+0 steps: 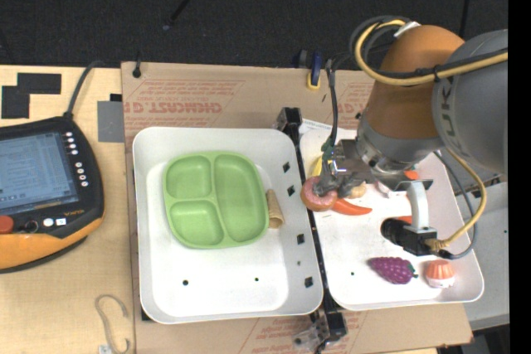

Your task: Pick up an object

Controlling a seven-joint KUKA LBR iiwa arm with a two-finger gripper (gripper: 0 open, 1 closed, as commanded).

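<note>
Low at the right bin's (465,290) left edge, the pincer (328,182) hovers over a pink doughnut (317,195) (likely its target); its opening I cannot tell.

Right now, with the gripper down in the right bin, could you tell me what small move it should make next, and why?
Probably a short straight lift: the gripper sits low over the pink donut at the right bin left wall, and lifting would show whether it holds.

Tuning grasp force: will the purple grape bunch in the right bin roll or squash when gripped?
The grape bunch looks like a moulded plastic toy, so probably stiff and light. Its lumpy, rounded surface could slip between fingers. It lies flat and elongated, so rolling seems unlikely.
</note>
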